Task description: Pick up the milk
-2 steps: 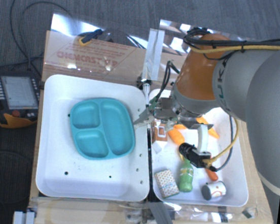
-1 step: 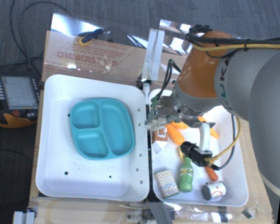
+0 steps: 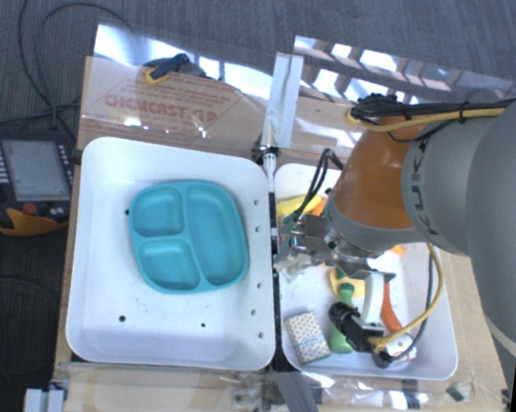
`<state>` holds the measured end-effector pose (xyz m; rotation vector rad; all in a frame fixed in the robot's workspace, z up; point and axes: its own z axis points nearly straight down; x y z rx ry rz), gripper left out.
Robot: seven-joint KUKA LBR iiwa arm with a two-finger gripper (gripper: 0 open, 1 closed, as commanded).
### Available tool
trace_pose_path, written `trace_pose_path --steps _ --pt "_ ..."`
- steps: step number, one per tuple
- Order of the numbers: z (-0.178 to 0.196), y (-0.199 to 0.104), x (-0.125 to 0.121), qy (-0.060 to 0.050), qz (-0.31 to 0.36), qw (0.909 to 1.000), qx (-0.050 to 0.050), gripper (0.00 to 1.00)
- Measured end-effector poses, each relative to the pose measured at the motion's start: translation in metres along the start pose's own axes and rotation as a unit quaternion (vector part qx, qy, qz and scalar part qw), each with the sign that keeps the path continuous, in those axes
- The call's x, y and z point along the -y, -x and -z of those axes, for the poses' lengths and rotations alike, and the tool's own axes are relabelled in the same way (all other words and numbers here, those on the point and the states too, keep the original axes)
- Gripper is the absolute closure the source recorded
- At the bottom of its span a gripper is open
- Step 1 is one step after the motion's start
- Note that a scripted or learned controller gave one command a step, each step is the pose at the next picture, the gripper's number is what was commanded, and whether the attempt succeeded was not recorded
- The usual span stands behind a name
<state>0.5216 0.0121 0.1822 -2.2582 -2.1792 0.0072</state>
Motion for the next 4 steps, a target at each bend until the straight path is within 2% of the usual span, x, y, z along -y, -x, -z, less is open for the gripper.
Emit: trace_pose_path --steps 1,2,3,4 --pt "0.000 0.000 0.000 0.000 0.000 1.0000 0.000 0.00" --pt "0.001 0.068 -0.034 0.001 -0.056 0.9984 0.001 0.00" --pt "0.000 -0.018 -0.021 0.000 -0.064 0.9979 0.000 0.00" --pt "0.089 0.030 -0.043 0.002 -0.245 0.9694 0.001 0.00"
